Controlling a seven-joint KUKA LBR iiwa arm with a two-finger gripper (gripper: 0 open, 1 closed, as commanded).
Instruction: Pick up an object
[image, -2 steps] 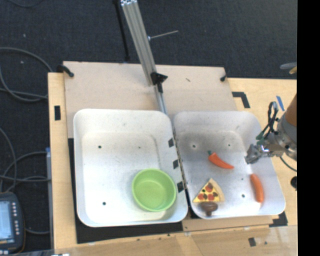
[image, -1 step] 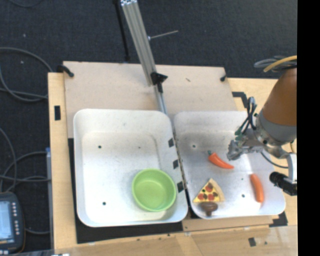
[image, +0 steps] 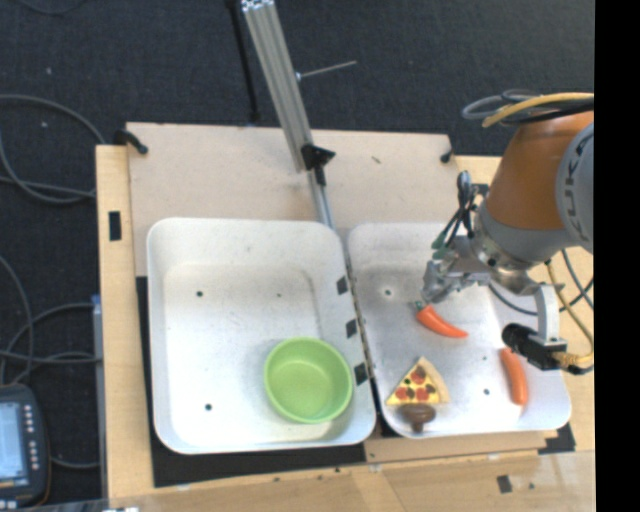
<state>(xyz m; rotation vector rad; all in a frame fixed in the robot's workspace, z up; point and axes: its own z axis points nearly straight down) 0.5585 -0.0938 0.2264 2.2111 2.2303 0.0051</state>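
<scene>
While low, gripper (image: 432, 298) touching carrot (image: 441, 322)

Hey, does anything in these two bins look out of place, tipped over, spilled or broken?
Nothing stands out. The green plastic bowl sits upright in the left white bin. In the right white bin, two orange toy carrots and a toy pizza slice lie flat and apart.
</scene>
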